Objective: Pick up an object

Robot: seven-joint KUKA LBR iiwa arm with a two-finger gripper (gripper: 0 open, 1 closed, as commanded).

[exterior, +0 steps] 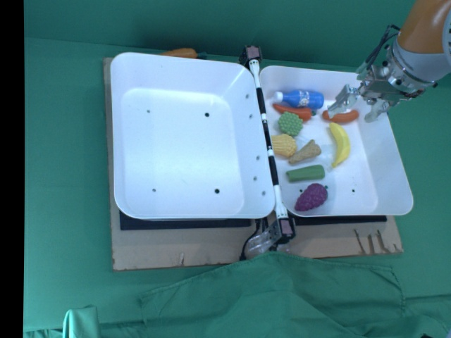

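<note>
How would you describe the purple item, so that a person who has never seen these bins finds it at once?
Look in the right bin, the one full of toy food. Follow its near-left corner to the bunch of purple grapes, just below the green cucumber. It is the one purple, bumpy piece there.

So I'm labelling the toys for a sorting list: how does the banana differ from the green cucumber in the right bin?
The banana is yellow, the cucumber dark green. The banana is curved and tapers at its ends, while the cucumber is straight and blunt. The banana runs roughly up-down in the view; the cucumber lies nearly crosswise. Both rest on the floor of the right bin, apart from each other.
</note>
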